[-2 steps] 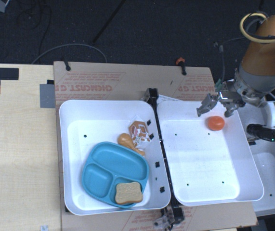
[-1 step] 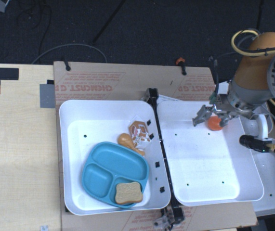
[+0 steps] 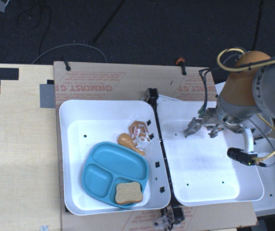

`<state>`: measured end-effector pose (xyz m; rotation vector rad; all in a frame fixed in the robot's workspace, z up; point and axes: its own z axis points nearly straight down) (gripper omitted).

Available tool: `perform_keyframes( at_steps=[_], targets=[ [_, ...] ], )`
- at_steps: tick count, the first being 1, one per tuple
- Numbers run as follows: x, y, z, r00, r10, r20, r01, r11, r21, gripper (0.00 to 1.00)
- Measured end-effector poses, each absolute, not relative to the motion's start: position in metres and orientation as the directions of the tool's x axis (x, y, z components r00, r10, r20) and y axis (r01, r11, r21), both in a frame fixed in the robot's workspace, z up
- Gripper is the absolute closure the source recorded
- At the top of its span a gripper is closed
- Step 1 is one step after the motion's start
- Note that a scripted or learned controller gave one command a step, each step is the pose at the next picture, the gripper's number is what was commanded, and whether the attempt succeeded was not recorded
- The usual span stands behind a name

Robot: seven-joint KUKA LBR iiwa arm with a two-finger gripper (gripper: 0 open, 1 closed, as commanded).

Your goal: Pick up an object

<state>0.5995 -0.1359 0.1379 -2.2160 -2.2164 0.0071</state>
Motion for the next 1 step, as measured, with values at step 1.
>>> perform_keyframes(
  at_steps=[1],
  targets=[
    [0.5988, -0.1346, 0.0847, 0.001, 1.0, 0.002, 1.0, -0.001, -0.006, 0.0]
  ],
)
